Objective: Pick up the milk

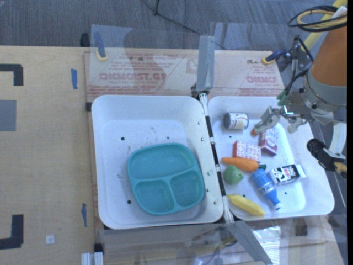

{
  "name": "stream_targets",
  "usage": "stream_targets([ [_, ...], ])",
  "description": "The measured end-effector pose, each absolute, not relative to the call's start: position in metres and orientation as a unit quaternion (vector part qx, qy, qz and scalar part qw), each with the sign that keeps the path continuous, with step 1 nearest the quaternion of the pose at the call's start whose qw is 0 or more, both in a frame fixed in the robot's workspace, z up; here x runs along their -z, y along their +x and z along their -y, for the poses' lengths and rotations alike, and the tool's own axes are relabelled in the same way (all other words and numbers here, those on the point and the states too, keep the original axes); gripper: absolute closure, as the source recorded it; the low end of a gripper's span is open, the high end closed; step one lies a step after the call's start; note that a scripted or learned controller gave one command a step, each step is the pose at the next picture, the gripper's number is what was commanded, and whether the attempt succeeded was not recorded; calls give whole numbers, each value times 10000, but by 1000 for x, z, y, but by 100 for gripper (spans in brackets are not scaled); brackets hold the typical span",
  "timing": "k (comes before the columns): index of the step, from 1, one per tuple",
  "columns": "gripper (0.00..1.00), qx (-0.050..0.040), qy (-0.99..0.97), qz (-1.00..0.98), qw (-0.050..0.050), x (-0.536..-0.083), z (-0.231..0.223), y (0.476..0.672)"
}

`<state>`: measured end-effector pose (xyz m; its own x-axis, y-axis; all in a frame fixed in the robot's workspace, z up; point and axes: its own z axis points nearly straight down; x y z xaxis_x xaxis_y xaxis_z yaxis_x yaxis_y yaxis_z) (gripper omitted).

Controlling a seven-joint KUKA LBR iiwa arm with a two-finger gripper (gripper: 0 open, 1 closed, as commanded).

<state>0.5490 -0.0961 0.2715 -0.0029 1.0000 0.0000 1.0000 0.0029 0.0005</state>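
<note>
Nothing lifted yet: my claw [274,118] hangs apart and bare; the milk [288,174] lies at its five o'clock.

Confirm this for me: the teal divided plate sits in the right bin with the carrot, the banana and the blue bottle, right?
Not quite. The camera view shows the teal divided plate in the left bin, on its own. The carrot, banana and blue bottle do lie in the right bin.
</note>
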Motion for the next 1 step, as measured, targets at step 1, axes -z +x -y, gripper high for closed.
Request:
stream_targets([
  [1, 0, 0, 6999, -7142, -3, -191, 143, 499],
])
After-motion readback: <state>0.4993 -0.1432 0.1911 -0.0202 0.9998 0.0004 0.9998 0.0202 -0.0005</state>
